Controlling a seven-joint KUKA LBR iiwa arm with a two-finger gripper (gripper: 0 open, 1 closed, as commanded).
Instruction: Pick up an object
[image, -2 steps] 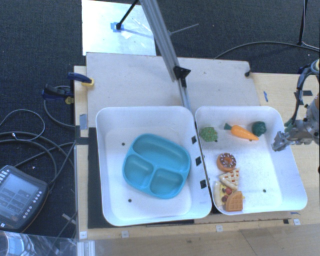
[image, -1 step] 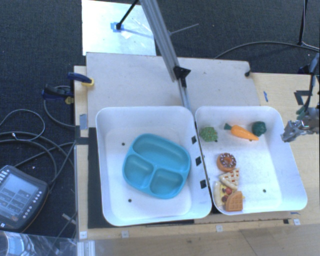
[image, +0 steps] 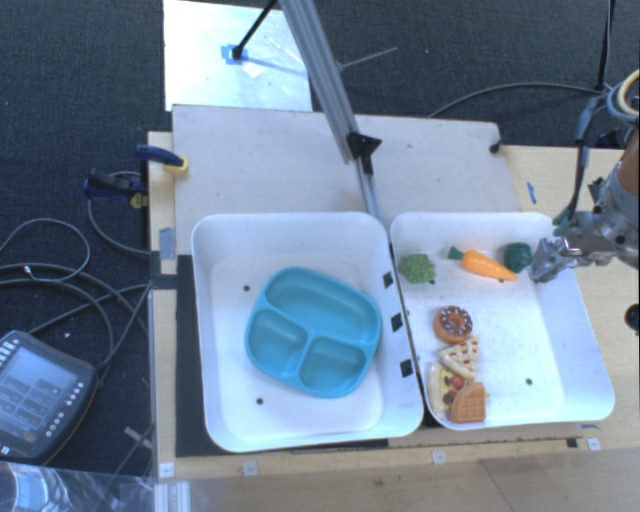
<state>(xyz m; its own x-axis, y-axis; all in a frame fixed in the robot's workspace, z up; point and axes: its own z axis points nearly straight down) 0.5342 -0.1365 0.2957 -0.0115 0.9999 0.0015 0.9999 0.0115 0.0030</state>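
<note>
Grey metal gripper (image: 549, 258) sits at the right bin's (image: 590, 395) far edge, just beside a dark green toy (image: 517, 256) and a carrot (image: 485, 265). I cannot tell its grip. Nothing looks picked up yet. A broccoli (image: 417, 267), donut (image: 453, 323) and waffle (image: 467, 403) wait. A blue plate (image: 313, 331) lies in the left bin.

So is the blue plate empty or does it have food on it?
Empty. The blue plate lies in the left bin, all compartments bare. The toy food, like the carrot and donut, sits in the right bin.
</note>
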